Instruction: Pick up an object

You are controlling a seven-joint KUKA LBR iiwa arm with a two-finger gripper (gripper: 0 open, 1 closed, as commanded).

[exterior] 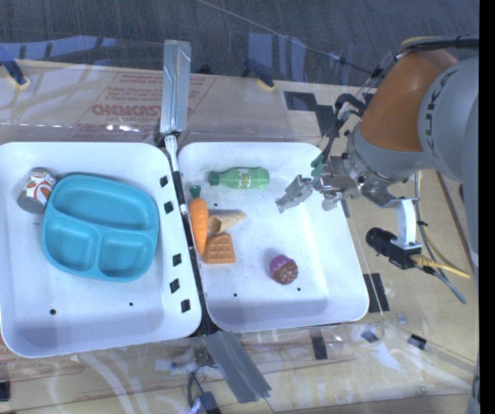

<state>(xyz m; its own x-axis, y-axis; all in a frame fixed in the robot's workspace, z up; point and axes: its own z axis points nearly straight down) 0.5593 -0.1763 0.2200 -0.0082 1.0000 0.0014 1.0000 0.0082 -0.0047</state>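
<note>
- The arm [420, 110] is entering from the right of the frame, its orange band sitting in the upper right.
- The gripper [289, 197] is hanging over the upper right part of the right bin [342, 291], with its fingers pointing left.
- The jaws are standing slightly apart, and nothing is lying between them.
- The bottle [240, 178] is lying on its side near the right bin's top edge, just left of the gripper, apart from it.
- The carrot [198, 221] is lying along the right bin's left wall.
- The waffle [219, 249] is touching the carrot's lower end, with a tan piece [227, 221] just above it.
- The purple ball [284, 269] is sitting alone in the lower centre of the right bin, well apart from the other items.
- Bare floor is showing between the ball and the gripper, and along the right bin's bottom and right edges.
- The blue tray [99, 228] is taking up the centre of the left bin [23, 317].
- A round item [34, 190] is resting against the tray's upper left edge.
- The left bin's bottom strip is lying bare.
</note>
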